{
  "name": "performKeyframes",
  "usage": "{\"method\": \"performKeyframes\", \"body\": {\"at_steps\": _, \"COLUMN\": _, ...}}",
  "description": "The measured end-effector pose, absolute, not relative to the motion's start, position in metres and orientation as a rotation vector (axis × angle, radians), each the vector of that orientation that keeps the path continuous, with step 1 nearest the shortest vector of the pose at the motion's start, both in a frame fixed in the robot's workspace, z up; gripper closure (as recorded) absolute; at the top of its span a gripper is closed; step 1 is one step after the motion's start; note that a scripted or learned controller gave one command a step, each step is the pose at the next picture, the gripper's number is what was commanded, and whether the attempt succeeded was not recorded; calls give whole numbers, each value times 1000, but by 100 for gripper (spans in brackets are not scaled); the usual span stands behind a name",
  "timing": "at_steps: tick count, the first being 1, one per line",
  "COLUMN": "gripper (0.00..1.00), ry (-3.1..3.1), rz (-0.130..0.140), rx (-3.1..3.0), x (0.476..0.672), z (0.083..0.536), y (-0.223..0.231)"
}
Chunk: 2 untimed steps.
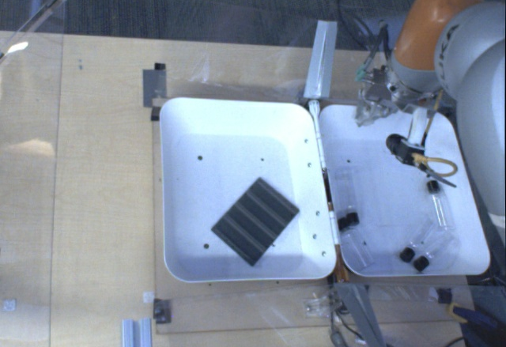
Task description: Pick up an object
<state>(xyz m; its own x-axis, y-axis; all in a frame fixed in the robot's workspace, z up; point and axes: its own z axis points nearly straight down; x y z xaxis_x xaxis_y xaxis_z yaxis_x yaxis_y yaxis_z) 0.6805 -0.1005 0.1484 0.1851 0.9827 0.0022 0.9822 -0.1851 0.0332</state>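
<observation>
Ribbed dark slab (255,220) is my pick: flat rectangle lying at a slant in the left bin (183,132), toward the near wall, alone in there w/ bare white floor all round it. Looks stiff and light, prob. plastic or rubber; grooves run lengthwise so the top should give some bite. It's lying flat, tho, so no edge stands up to grab. Best bet is across the short width, straddling both long edges, coming straight down. A corner could skid on the smooth floor.

Right bin (371,187) has small stuff: one black bit (347,220) by its left wall, two more black bits (413,258) near the front, plus a clear tube (437,211). All tiny and fiddly, and the clear one is hard to read.

My claw (370,108) hangs over the right bin's far left corner, well apart from the slab. Can't tell how wide it's set or if it has anything.
</observation>
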Motion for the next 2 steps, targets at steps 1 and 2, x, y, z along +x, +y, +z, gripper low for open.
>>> {"method": "performKeyframes", "body": {"at_steps": 1, "gripper": 100, "ry": 1947, "rz": 8, "rx": 2460, "x": 672, "z": 97, "y": -87}}
{"method": "performKeyframes", "body": {"at_steps": 2, "gripper": 100, "ry": 1949, "rz": 16, "rx": 2453, "x": 674, "z": 109, "y": -85}}
